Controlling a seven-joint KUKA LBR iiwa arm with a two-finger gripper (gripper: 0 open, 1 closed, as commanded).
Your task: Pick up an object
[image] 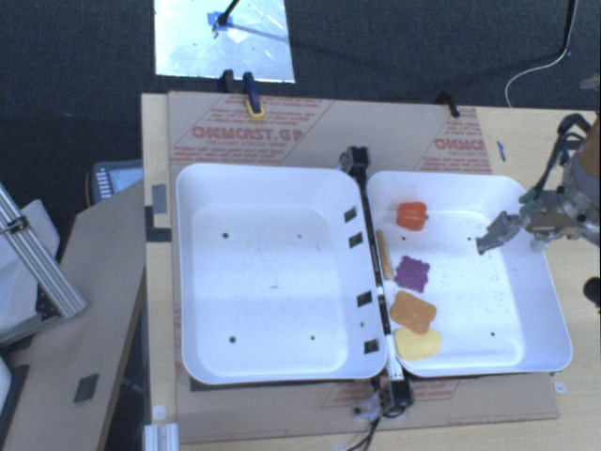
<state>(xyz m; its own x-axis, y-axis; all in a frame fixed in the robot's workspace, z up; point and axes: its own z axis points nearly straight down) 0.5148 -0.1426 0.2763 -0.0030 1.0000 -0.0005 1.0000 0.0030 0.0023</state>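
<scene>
Over the right bin, the gripper [490, 240] hangs with nothing in it, the pick not yet begun.

From the overhead camera, the arm [573, 205] reaches in from the right, and whether the fingers are parted or closed I cannot tell; nothing sits between them. Four candidates line the right bin's [535, 346] left wall: an orange-red piece [411, 215] at the top, a purple one [411, 272] below, then an orange one [413, 311] touching a yellow one [417, 344]. I'd judge this the approach step; next the tool must travel left and descend over one piece. The orange-red piece stands apart, the easiest choice. All four hug the divider wall, so finger room there looks tight, while the bin's middle is open floor. The left bin [216, 195] lies beside it.
</scene>
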